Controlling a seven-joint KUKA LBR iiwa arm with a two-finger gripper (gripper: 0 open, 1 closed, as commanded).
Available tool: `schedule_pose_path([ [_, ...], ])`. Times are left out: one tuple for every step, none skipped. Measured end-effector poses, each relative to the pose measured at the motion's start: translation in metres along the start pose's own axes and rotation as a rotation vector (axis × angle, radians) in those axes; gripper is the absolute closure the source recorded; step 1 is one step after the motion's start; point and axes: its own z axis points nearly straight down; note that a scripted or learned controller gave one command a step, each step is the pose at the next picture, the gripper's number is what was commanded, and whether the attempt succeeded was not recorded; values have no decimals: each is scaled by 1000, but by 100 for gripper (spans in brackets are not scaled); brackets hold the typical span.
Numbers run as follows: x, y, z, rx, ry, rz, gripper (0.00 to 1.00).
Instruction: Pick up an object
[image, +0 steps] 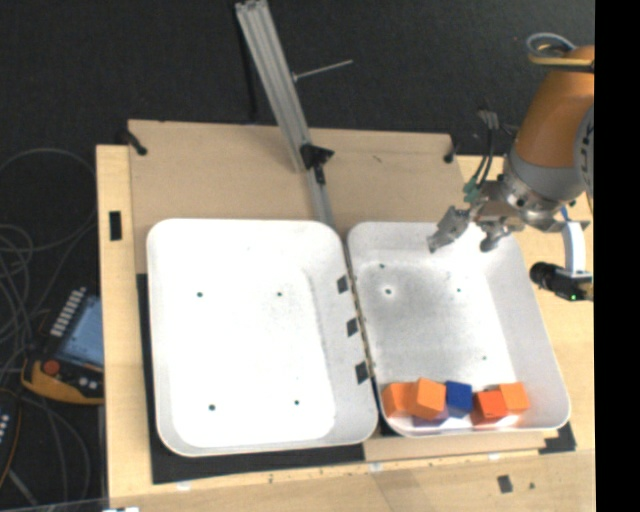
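Legible text, labels, brands, numbers, signs: none. The handheld pendant (72, 345) left of the surface (230, 165) has a screen too blurred to read.

Even overhead light, soft shadows, perhaps slight blur.

The arm (560, 110) is cut off at the right edge — the purple block (428, 421) sits mostly hidden behind orange ones.
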Motion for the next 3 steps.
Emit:
schedule_pose_path([
  [0,0,0,0,0,-1,0],
  [0,0,0,0,0,-1,0],
  [0,0,0,1,0,-2,0],
])
